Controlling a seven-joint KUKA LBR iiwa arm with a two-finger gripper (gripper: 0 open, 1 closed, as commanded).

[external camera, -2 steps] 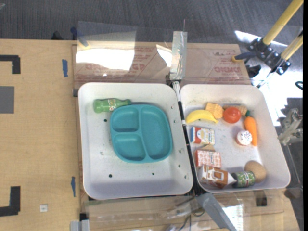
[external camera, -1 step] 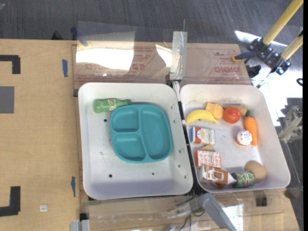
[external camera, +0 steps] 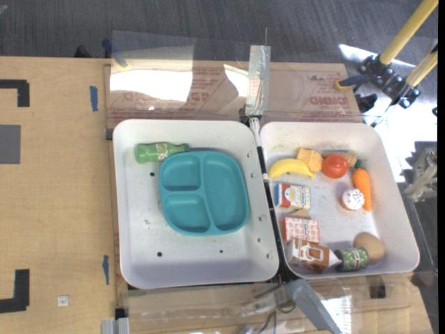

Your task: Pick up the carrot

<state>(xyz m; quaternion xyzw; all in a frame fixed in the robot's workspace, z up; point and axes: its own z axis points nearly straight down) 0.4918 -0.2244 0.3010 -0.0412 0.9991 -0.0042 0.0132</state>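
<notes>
The carrot (external camera: pixel 361 187) is orange with a small green top. It lies lengthwise near the right wall of the right bin (external camera: pixel 332 218), its green end pointing to the back. A red tomato (external camera: pixel 335 166) sits just to its left, and a white ball with red dots (external camera: pixel 353 200) touches its left side lower down.
The right bin also holds a banana (external camera: pixel 290 168), a yellow-orange piece (external camera: pixel 310 159), a milk carton (external camera: pixel 292 196), a red-and-white box (external camera: pixel 302 229), a brown carton (external camera: pixel 311 255), a green can (external camera: pixel 354 259) and a brown potato (external camera: pixel 369 245). In the left bin (external camera: pixel 139 221) lie a teal divided plate (external camera: pixel 204 191) and a green bottle (external camera: pixel 160 151).
</notes>
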